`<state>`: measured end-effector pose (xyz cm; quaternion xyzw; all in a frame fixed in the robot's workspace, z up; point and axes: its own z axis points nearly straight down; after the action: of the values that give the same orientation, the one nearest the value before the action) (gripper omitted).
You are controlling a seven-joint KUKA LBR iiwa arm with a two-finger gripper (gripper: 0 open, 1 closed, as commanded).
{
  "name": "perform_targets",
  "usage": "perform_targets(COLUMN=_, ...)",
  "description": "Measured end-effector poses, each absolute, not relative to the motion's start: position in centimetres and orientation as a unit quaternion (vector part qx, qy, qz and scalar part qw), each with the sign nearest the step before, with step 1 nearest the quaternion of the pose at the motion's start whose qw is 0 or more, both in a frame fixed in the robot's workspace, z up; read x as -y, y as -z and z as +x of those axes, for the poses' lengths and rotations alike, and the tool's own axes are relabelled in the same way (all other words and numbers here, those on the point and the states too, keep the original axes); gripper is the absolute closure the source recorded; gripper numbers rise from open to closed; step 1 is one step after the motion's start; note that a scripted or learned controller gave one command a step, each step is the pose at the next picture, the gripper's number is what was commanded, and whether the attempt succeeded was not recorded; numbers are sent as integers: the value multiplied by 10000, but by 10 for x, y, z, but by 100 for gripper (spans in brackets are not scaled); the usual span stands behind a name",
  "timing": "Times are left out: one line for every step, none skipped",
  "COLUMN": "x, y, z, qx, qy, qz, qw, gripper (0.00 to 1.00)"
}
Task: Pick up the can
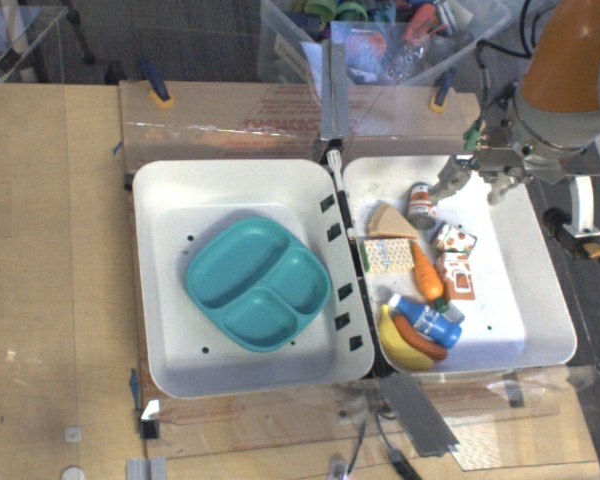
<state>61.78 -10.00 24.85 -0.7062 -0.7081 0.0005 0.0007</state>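
your gripper [477, 176] hangs over the back of the right bin [540, 298] with its two fingers spread apart and nothing between them, the left fingertip just right of the can [421, 205]. the can stands near the bin's back wall, just behind a tan wedge [391, 222], apart from the carrot [427, 272], the blue bottle [430, 320] and the banana [408, 347] further forward. in the left bin [165, 193] you have a teal divided plate [257, 283].
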Motion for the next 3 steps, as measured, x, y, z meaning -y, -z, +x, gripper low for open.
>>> perform_targets(x=115, y=-172, z=667, qx=6449, qy=-2, qz=-7642, qw=-2, gripper=0)
perform_targets(x=123, y=-90, z=670, qx=6308, qy=34, qz=-7759, qw=-36, gripper=0)
perform_targets(x=124, y=-101, z=671, qx=6319, qy=32, qz=-7750, qw=-51, gripper=100)
